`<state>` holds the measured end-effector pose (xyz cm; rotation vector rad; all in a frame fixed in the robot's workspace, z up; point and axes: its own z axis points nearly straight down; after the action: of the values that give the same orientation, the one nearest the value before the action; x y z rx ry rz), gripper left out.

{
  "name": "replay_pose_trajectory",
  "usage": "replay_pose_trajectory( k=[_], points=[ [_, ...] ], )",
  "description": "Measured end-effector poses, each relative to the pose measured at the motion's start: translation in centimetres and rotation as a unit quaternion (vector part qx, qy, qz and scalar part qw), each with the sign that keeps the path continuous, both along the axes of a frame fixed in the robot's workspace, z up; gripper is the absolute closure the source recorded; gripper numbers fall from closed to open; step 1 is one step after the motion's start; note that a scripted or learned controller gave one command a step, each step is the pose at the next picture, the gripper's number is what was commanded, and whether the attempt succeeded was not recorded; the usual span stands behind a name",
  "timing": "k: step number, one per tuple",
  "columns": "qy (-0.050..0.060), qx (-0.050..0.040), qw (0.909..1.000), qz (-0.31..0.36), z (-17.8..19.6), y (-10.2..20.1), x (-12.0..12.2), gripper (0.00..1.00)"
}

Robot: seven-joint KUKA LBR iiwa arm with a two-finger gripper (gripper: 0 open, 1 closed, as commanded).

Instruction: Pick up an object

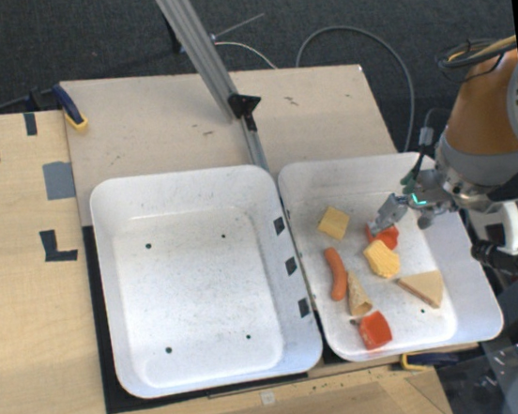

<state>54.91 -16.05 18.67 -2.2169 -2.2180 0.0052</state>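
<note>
The worktop (181,117) carries two shallow white bins side by side. The right bin (472,315) holds all the small items, while the left bin (120,267) lies at nine o'clock from it.

The arm enters from three o'clock, and its pincer (395,216) hangs low over the upper middle of the right bin. Whether its fingers are wide or narrow cannot be told from this slant. A small red piece (385,238) sits just under the tip, touching or nearly so; no grasp is visible.

At six o'clock from that piece lies a yellow chunk (381,259), just beside it. A yellow cube (334,223) sits at nine o'clock from the pincer. An orange sausage shape (336,273) lies lengthwise near the bin's left wall, with a tan cone (358,297) beside it and a red block (375,330) at six o'clock. A tan wedge (424,289) rests toward four o'clock.
</note>
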Motion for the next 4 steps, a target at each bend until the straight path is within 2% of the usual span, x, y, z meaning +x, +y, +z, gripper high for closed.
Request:
replay_pose_trajectory(
  k=[1, 2, 3, 4],
  points=[
    [-0.002, -0.0005, 1.0, 0.001, 0.3, 0.0, 0.1, 0.0],
    [0.001, -0.0004, 1.0, 0.0, -5.6, -0.5, -0.8, 0.0],
    [-0.003, -0.0016, 1.0, 0.0, -9.9, -0.4, -0.8, 0.0],
    [-0.003, -0.001, 1.0, 0.001, -8.8, -0.4, -0.8, 1.0]
  ],
)
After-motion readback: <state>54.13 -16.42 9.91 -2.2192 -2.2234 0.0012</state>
